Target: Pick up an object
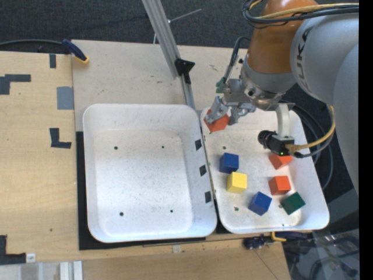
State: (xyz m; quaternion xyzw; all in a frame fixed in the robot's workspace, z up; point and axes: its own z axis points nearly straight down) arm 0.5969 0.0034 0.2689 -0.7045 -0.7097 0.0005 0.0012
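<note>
Fixed overhead cam, slanted down on bins [87, 121]

blue-yellow clamp [76, 50] far left on bench [116, 74]; slanted metal pole [166, 39] at far middle; grey tape patch [65, 97] left.

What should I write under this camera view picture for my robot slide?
The gripper holds an orange-red block above the right bin, where coloured blocks lie.
</note>
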